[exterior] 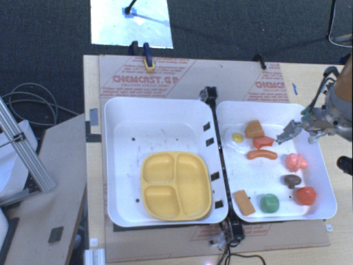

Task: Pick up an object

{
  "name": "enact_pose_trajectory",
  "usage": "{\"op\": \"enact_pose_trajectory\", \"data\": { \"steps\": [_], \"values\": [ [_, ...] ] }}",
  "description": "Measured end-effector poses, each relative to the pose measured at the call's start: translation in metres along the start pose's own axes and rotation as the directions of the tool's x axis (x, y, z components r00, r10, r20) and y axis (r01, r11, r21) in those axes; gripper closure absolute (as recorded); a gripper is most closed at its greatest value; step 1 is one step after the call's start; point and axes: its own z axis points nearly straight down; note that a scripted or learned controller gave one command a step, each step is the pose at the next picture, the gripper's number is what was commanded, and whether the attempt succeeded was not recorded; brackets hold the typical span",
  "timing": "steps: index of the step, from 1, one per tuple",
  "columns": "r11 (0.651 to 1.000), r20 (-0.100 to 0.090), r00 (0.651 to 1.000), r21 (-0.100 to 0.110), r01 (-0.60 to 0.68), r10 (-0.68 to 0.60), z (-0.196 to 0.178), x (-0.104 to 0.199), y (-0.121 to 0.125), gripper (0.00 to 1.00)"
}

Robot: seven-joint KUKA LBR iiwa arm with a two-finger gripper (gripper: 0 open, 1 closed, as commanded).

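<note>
Bench [182, 70], two white bins [165, 115], end effector [295, 130] over right bin's far edge

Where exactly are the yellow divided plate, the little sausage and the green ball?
yellow divided plate [176, 184], camera view, on the ridge where its compartments meet.
sausage [262, 154], camera view, on the middle of its length.
green ball [269, 203], camera view, on its top.

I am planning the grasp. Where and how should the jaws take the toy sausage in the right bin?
Grip the toy sausage at its middle, coming from above, jaws across its narrow width: it lies flat and long, left to right.
</note>
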Motion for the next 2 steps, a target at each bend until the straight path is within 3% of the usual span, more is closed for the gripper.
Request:
{"op": "enact_pose_trajectory", "data": {
  "steps": [1,2],
  "values": [
    [1.000,0.000,1.000,0.000,-0.001,0.001,0.163,-0.009,0.004,0.00],
    [1.000,0.007,1.000,-0.014,0.002,-0.002,0.053,-0.045,0.065,0.00]
  ]
}}
